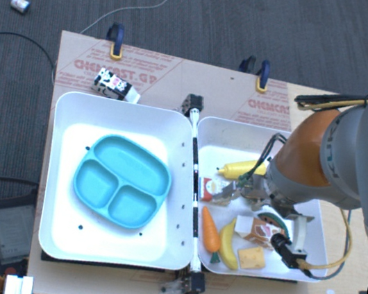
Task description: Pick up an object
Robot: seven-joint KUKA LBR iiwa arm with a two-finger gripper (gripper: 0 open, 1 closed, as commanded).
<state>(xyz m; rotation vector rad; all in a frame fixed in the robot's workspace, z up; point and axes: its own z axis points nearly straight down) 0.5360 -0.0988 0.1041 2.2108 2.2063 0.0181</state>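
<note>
So my arm (337,159) is reaching in from 3 o'clock and hanging over the right bin (322,223). My gripper (250,190) is sitting low in the middle of that bin, at about 9 o'clock from my orange band (307,150). Honestly can't tell from this angle what it's doing. The toy food is crowding around it: a yellow piece (240,167) is lying just at 11 o'clock of the gripper, a carrot (210,230) at 7 o'clock, a banana (227,243) right beside the carrot, and a cracker (252,258) at 6 o'clock near the bin's front wall. Over in the left bin (62,156), a blue divided plate (121,181) is lying flat.
</note>
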